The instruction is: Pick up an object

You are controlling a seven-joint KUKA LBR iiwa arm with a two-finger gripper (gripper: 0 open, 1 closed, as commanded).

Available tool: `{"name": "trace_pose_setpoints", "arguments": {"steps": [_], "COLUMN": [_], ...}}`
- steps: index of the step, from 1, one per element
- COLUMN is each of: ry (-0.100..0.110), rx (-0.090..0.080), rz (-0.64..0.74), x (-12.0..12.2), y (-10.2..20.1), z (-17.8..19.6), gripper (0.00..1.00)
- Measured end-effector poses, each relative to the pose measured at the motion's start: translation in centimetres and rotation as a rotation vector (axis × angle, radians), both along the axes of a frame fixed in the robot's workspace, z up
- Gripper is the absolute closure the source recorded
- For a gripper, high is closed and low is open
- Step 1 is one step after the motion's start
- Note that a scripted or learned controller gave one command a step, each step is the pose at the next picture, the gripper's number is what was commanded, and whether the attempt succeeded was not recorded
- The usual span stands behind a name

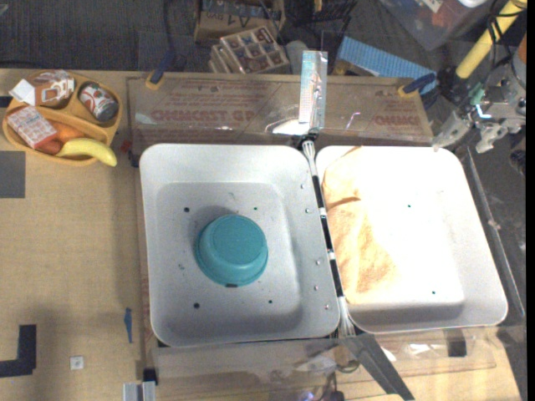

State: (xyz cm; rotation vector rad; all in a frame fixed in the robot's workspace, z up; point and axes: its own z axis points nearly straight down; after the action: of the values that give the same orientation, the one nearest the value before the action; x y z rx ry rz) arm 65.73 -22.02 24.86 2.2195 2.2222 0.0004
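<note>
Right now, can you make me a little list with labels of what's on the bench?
left bin: white, holds one teal bowl lying upside down near its middle
right bin: white, with an orange-brown stain along its left side
bins: side by side, edges meeting in the middle
yellow tray: on the bench at far left, behind the bins, with a banana and small food items
arm: at the upper right, away from the bowl
tool: too unclear to tell
</note>
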Motion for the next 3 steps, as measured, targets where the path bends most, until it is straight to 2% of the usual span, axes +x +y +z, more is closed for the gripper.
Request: {"name": "trace_pose_setpoints", "arguments": {"steps": [1, 2, 3], "ry": [-0.001, -0.012, -0.016], "rx": [0.000, -0.002, -0.001], "rz": [0.089, 0.221, 0.216], "x": [-1.6, -5.4, -5.3], "y": [9.9, 11.7, 11.6], "z": [-12.1, -15.8, -14.7], "gripper": [0.00, 0.00, 1.00]}}
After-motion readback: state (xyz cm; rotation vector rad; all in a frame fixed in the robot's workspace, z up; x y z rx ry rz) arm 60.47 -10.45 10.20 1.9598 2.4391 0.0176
